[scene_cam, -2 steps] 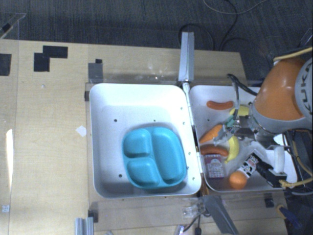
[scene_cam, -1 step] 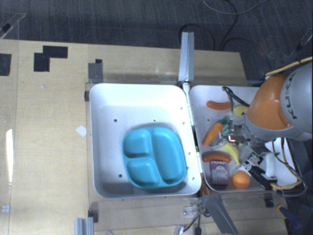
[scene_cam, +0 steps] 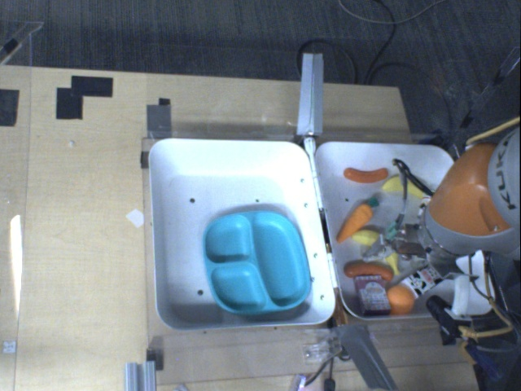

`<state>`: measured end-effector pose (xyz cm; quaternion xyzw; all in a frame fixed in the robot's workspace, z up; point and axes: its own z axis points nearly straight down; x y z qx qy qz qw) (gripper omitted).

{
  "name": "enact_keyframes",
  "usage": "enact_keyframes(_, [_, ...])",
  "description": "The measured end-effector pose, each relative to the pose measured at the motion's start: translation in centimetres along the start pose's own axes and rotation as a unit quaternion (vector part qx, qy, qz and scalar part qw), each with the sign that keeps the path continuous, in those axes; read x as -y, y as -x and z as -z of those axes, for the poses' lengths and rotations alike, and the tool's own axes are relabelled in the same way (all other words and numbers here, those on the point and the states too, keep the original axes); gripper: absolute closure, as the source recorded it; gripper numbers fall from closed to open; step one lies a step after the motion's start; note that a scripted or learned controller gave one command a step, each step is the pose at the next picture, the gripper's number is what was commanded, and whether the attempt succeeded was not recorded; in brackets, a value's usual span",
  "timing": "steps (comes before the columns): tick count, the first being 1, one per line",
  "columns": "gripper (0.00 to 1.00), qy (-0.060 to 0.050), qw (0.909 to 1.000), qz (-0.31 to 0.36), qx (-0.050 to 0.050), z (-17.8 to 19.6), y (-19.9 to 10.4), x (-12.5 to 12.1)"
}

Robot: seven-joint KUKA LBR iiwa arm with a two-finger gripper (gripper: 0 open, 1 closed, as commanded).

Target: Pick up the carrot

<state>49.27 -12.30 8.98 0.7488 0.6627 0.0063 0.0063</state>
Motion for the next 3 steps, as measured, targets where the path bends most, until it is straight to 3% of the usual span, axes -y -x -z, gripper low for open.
enact_keyframes(1, [0.00, -0.005, 0.9946, 0.104, 0.000, 0.3, -0.5, 0.4])
enact_keyframes(2, [0.00, -0.001, 0.9921, 0.125, 0.002, 0.0, -1.3, 0.3])
enact_keyframes(3, [0.00, -0.001, 0.9947, 0.103, 0.001, -0.1, -0.8, -6.0])
